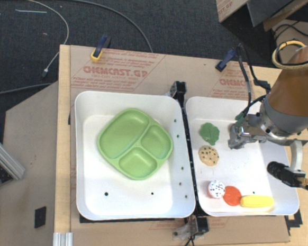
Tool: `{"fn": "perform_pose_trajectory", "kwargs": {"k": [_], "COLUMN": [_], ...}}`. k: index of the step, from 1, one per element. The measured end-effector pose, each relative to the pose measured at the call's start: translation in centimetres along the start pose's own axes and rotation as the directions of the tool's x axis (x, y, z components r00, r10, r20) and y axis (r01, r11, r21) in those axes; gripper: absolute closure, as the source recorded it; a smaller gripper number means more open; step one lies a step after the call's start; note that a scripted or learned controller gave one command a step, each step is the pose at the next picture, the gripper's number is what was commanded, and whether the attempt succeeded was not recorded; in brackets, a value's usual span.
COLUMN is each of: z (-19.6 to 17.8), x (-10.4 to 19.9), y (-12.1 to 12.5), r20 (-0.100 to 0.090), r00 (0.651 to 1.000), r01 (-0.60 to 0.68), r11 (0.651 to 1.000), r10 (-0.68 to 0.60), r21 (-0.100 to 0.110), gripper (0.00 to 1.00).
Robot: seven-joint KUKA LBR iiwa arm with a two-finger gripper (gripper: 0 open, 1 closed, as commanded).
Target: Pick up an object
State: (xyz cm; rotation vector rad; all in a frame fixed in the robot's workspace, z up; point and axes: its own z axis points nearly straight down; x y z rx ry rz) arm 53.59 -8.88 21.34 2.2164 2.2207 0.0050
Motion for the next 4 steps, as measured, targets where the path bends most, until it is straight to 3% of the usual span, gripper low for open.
{"fn": "perform_pose_trajectory", "kwargs": {"k": [1, 3, 4], "z": [-4.1, -2.7, -3.2], "x": [0.0, 10.4, 15.9], "y": [0.1, 1.8, 2.2], "r20": [0.0, -0.003, -0.002], "r00": [1.0, 1.0, 1.0], "r01": [-0.001, 0.003, 0.004], "r11": [1.0, 1.0, 1.0], "r10": [0.001, -0.003, -0.004], "r21": [0.0, 0.009, 0.004], "gripper": [1.0, 1.0, 1.0]}}
